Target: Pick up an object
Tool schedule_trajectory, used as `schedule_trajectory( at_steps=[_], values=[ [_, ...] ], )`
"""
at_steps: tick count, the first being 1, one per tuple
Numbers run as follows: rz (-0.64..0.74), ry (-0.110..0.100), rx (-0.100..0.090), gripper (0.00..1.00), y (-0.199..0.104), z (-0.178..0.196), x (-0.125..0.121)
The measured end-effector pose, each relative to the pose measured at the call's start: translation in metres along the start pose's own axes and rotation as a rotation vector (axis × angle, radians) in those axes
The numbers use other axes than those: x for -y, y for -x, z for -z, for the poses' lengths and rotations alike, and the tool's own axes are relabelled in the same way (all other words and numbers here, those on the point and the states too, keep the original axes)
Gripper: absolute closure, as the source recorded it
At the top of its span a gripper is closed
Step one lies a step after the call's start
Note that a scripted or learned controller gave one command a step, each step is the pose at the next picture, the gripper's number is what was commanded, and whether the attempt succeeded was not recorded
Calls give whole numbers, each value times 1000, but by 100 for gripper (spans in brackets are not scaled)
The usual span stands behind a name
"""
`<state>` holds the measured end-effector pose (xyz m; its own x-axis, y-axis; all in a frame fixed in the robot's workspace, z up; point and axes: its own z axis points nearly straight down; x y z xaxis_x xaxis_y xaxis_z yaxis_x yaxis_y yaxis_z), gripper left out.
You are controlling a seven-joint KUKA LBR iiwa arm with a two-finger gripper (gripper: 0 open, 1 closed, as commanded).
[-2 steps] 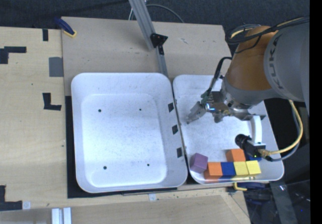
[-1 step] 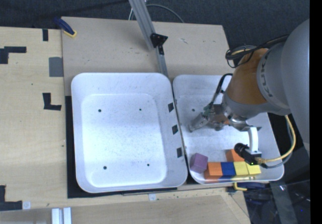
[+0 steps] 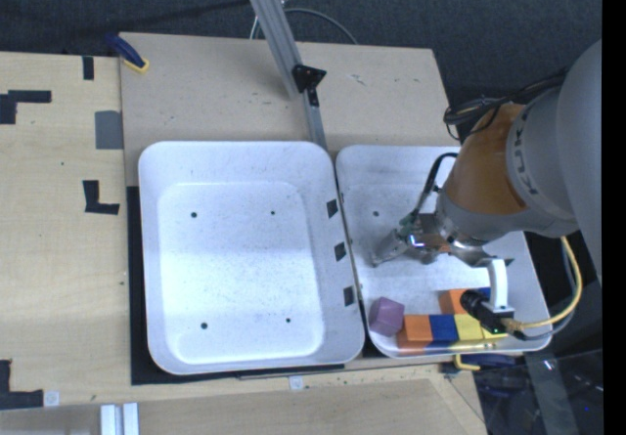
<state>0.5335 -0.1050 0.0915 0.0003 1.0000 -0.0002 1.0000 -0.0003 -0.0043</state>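
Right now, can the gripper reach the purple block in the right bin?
Probably yes. The gripper is over the right bin, above bare floor, and the purple block lies nearby at the front edge with open space above it. The orange block beside it may crowd the fingers.

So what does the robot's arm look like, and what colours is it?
The robot arm is fat, round and grey, with an orange band above its wrist. At the end sits a small metal gripper. A black cable loops beside the wrist, and a yellow cable curves below the arm.
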Motion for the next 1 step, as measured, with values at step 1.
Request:
schedule_trajectory(
  at_steps=[1],
  values=[
    [7, 12, -2, 0, -67, 105, -26]
  ],
)
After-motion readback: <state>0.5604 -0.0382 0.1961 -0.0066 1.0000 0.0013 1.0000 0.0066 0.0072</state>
